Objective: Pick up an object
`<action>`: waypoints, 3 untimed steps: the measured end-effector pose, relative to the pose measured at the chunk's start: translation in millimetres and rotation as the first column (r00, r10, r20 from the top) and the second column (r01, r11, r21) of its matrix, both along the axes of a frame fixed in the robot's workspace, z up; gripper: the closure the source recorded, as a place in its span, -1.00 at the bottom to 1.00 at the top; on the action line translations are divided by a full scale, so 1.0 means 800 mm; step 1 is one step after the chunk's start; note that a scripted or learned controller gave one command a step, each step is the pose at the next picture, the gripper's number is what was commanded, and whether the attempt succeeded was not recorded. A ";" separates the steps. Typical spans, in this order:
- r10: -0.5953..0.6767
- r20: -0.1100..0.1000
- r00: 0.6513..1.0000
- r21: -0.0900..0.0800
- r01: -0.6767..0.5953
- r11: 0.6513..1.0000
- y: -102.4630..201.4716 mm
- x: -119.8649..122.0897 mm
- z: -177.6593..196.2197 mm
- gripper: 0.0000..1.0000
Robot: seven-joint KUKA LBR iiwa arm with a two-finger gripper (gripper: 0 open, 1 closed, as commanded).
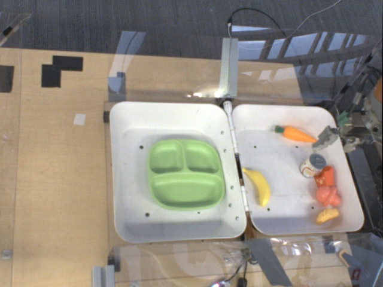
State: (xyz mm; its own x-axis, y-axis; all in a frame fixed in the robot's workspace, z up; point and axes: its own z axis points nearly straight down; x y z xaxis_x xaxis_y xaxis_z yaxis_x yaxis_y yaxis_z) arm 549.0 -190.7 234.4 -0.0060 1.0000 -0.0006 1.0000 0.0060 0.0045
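Observation:
The right bin (280,215) holds several toy foods. An orange carrot (296,134) lies near its far side and a yellow banana (258,186) lies by its left wall. A small round tin (312,165) stands next to a red piece (326,176), a pink piece (328,196) and a small yellow-orange piece (327,216) along the right wall. My gripper (338,137) hangs over the bin's right rim, just right of the carrot and above the tin. Nothing shows in its grasp.
The left bin (128,220) holds a green divided plate (184,173) in its middle. A metal divider (236,160) runs between the two bins. A grey post (230,67) stands behind them, with black cables trailing over the dark floor.

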 end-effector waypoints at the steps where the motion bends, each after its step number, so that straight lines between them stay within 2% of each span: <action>1: 0.053 0.000 0.999 0.000 -0.053 0.999 0.021 0.121 -0.165 -1.00; 2: 0.060 0.008 0.998 -0.004 -0.060 0.998 0.023 0.125 -0.148 1.00; 3: 0.080 0.004 0.997 0.000 -0.080 0.997 0.118 0.124 -0.039 1.00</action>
